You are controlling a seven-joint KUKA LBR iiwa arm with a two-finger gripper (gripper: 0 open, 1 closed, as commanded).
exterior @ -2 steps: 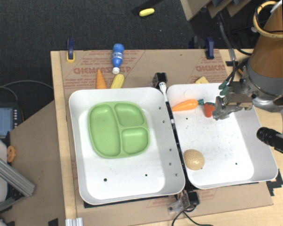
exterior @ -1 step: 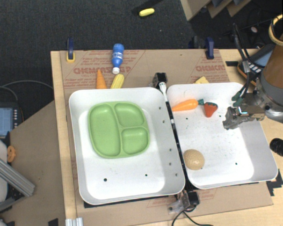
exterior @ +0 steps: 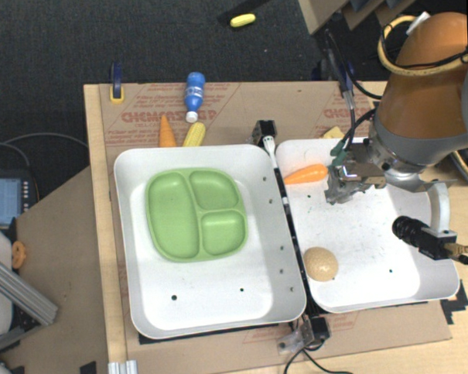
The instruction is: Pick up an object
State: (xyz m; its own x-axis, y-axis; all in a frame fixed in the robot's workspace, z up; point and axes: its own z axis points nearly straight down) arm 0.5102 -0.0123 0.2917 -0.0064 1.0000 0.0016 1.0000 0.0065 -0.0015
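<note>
Green tray point(exterior: 195, 213) — orange carrot point(exterior: 305, 174) — tan ball point(exterior: 322, 263).

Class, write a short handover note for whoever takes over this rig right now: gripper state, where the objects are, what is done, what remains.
Gripper: low over the right bin, near its back left corner; whether the jaws are open or shut cannot be judged.
Objects: toy carrot lies in the right bin just left of the gripper; tan round object sits near its front left.
Left bin: green divided plate.
Done: nothing visibly grasped.
Left: pick up an object, probably the carrot.
</note>
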